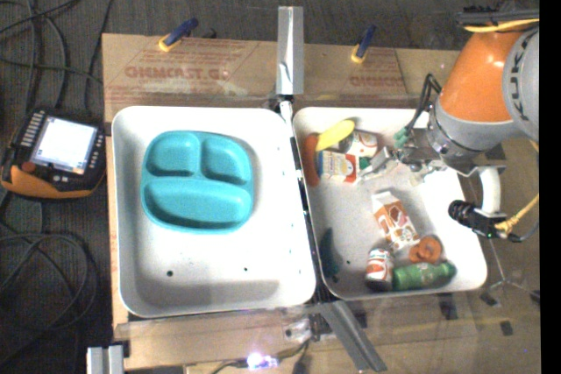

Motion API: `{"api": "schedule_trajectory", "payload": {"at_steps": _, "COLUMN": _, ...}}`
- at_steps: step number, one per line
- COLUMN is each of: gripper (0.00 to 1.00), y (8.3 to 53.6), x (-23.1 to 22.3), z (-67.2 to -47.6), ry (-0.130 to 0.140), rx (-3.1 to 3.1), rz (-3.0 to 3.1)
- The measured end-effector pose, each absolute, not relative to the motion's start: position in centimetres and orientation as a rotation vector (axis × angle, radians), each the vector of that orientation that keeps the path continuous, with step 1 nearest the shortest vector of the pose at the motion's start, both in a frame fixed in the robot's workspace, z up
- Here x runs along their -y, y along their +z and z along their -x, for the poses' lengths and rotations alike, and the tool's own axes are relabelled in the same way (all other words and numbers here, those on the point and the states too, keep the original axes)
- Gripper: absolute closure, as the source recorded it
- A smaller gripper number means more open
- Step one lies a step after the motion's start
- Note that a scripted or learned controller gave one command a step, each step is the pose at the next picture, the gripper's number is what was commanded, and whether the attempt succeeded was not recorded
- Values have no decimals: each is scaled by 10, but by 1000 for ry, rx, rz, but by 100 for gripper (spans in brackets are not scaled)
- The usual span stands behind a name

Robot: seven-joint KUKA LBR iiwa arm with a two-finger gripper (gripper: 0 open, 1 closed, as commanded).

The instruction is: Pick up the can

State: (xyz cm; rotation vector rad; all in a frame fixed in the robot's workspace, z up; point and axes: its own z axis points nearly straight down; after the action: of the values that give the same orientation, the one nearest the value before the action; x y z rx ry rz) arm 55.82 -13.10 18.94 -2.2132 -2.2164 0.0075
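The can [378, 265] stands near the front edge of the right bin [351, 215], just left of a green bottle [423, 274] lying on its side and below a snack packet [394, 222]. The tool [396, 155] hangs over the bin's back half, beside a yellow item [335, 135], and I cannot tell its state. So the can lies well apart from the tool, toward the bin's front and slightly left; judging from this, the arm must travel forward before descending
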Motion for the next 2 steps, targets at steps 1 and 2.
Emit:
{"api": "schedule_trajectory", "payload": {"at_steps": 1, "gripper": 0, "y": 94, "x": 147, "z": -514, "ry": -4, "rx": 2084, "rz": 2352}}
{"api": "schedule_trajectory", "payload": {"at_steps": 2, "gripper": 100, "y": 102, "x": 147, "z": -514, "ry": -3, "rx": 2082, "rz": 2350}}
